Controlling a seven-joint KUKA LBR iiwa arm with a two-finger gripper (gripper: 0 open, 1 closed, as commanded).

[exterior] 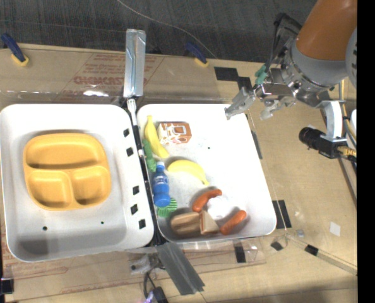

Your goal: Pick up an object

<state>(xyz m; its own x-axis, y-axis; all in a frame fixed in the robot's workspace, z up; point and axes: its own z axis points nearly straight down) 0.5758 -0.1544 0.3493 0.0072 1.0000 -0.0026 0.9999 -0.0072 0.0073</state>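
My gripper [253, 106] hangs above the far right corner of the right bin [241, 163], open, with nothing between its fingers. Along the right bin's left wall lie a yellow banana [151, 136], a green toy [151, 153] and a blue bottle [161, 185]. A small orange-and-white box [175, 133] lies near the far wall. A yellow fruit [186, 168] lies mid-bin. At the near end are two red sausages [206, 199] [233, 219], a white piece [218, 207] and a brown bread piece [186, 221].
The left bin [11, 232] holds a yellow divided plate [66, 169]. A metal bar [134, 62] stands at the far end of the divider between the bins. The right bin's far right floor is bare.
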